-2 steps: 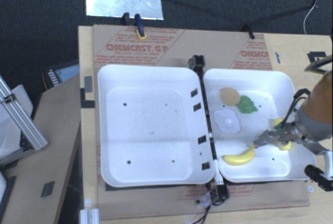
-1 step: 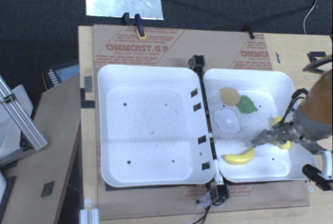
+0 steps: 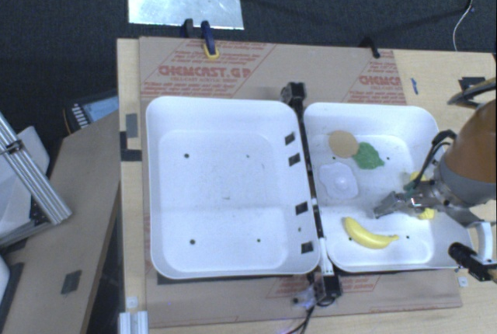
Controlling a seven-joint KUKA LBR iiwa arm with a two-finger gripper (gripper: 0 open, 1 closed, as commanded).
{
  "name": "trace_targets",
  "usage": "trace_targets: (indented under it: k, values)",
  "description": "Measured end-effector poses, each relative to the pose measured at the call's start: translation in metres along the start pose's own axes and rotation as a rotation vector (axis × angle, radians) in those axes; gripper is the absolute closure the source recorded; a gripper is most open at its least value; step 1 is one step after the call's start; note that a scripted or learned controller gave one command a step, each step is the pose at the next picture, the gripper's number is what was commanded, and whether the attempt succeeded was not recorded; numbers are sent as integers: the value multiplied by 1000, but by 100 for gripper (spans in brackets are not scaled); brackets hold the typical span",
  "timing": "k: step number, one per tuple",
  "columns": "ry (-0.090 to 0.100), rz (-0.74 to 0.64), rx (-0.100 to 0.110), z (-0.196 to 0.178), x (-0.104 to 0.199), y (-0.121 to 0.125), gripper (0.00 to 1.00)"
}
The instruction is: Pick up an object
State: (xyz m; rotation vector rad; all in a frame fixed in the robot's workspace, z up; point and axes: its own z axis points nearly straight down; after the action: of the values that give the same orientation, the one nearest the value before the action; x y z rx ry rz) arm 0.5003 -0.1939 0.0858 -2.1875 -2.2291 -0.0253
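Low in the right bin [image 3: 419, 119], toward the bottom of the frame, a yellow banana [image 3: 370, 234] lies flat. Just above and right of it the gripper [image 3: 390, 206] hangs over the bin floor; whether it is clenched or released, I cannot tell. Higher up sit a clear plastic piece [image 3: 339, 179], a green object [image 3: 368, 156] and a tan disc [image 3: 342, 143].

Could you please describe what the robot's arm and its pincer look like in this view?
The arm is bulky and rounded: an orange band above a grey wrist section. A dark cable loops beside it. The pincer is slim, dull grey metal, with a small yellow part near its base.
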Motion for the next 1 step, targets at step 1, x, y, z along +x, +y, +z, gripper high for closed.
trace_targets:
  k: [1]
  values:
    - [-19, 6, -7, -10, -7, -1, 100]
